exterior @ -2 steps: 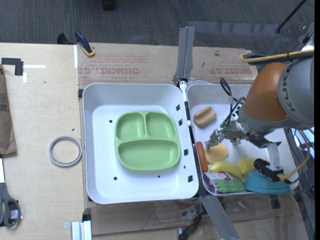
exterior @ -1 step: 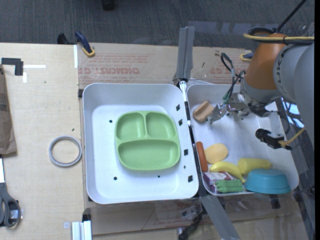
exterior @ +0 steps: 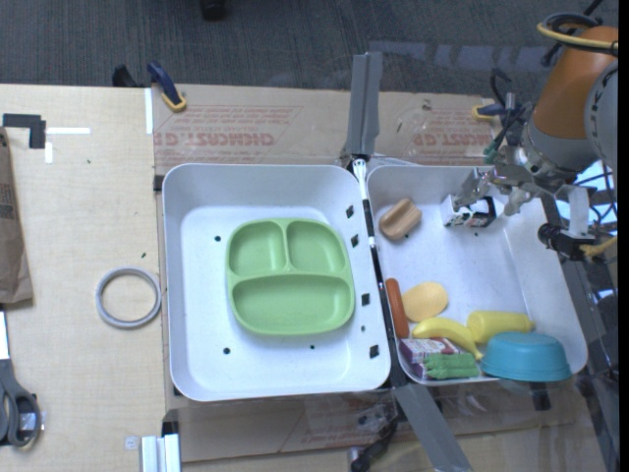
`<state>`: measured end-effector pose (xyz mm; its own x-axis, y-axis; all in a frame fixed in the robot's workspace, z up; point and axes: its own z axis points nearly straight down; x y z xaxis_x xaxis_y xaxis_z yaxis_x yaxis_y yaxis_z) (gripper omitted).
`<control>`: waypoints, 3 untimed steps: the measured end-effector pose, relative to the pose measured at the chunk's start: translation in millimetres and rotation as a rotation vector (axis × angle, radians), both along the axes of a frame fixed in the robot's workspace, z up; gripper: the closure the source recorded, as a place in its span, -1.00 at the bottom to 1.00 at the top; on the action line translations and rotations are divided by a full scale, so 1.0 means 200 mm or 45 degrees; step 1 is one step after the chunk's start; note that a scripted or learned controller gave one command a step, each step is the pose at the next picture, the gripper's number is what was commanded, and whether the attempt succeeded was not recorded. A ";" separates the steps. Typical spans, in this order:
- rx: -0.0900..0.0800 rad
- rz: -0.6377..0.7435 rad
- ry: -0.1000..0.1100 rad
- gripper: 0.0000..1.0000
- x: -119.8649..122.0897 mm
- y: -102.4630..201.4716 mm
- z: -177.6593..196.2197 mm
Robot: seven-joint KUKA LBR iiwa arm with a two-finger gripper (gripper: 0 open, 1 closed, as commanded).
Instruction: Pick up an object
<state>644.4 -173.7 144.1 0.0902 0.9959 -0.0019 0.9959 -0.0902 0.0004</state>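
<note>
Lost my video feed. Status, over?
Gripper above right bin, upper area, nothing visibly held. Bread roll nearest, to its left. Path unobstructed.

A tan bread roll (exterior: 399, 218) lay near the right bin's left wall, toward its far edge. A red sausage (exterior: 395, 307) lay along that same wall, further forward. Beside it sat a round yellow piece (exterior: 427, 300). At the near edge lay a banana (exterior: 448, 331), a second yellow piece (exterior: 501, 322), a green item on a purple packet (exterior: 448, 366), and an upturned blue bowl (exterior: 526, 356).
</note>
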 end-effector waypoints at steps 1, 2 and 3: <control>0.002 0.416 0.001 -1.00 -0.15 0.15 -0.26; -0.002 0.120 0.056 -1.00 0.02 0.29 -0.27; 0.003 0.297 0.004 -1.00 -0.55 0.41 -0.27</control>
